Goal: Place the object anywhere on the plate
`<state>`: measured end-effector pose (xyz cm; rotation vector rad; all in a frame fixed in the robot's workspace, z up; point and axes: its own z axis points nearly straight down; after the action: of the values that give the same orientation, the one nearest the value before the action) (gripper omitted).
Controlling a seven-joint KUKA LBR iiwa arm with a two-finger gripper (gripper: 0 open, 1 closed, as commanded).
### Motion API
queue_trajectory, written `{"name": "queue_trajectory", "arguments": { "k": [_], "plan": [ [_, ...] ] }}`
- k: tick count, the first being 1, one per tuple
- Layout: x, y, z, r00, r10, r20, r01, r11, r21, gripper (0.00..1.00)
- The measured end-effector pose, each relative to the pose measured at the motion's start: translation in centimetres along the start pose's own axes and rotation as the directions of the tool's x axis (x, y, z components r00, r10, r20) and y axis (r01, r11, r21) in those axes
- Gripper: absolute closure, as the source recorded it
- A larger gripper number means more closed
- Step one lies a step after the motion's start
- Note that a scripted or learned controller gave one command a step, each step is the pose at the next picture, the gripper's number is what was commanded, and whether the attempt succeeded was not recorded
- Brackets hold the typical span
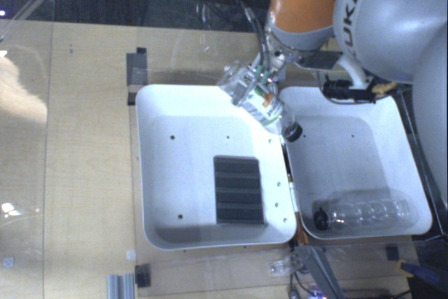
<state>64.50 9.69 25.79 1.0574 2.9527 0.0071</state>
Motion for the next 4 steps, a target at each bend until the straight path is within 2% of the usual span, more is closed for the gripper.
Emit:
{"name": "queue_trajectory", "arguments": {
  "k": [2,3,4],
  "plan": [
    [-0.1,0.4,-2.3,1.000,0.000,0.006,0.000,1.000,-0.013,1.00],
    [-4.8,-4.0,-2.1,0.999,-0.048,0.002,0.048,0.999,0.000,1.00],
    [-4.8,-3.8,-3.4,0.999,-0.050,0.007,0.050,0.999,-0.006,1.00]
  ]
}}
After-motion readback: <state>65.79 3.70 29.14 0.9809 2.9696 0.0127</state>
